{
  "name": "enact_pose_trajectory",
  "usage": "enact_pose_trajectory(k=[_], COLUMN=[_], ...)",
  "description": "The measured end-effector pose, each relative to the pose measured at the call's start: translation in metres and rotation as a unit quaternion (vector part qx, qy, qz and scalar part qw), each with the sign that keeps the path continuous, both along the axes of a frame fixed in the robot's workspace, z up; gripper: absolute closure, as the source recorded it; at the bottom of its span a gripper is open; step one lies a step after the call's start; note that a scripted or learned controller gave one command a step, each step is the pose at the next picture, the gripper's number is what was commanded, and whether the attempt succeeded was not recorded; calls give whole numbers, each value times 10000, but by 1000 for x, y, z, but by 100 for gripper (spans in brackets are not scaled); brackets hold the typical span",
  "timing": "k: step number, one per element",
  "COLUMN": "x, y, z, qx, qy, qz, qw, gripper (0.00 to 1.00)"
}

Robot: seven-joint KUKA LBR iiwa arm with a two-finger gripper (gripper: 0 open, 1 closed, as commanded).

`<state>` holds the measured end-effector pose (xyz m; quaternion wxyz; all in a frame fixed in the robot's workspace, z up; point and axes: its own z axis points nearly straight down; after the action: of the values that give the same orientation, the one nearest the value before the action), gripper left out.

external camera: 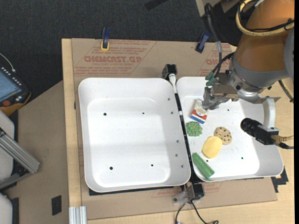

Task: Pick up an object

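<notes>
A: So, which way does the small white carton (199,111) lie from the gripper (209,101)?

B: Just below and to the camera's left of it, nearly touching, in the right bin (261,169) close to the divider. Its long axis runs roughly up and down the view, slightly tilted.

A: Has the tool hold of it?

B: I cannot tell how the tool stands; nothing visibly sits in it. The green ball (194,128), cookie (224,135), yellow piece (211,147) and green stick (202,165) lie farther down.
</notes>
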<state>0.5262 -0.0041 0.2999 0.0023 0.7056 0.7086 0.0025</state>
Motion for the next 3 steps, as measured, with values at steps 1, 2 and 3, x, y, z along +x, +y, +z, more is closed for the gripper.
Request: enact_pose_trajectory(k=[1,2,3], x=[-48,-46,-46], y=[71,121,133], z=[48,133,165], qx=[11,20,7], qy=[11,-24,3], qz=[19,13,-10], qw=[10000,10000,10000], gripper=[100,100,100])
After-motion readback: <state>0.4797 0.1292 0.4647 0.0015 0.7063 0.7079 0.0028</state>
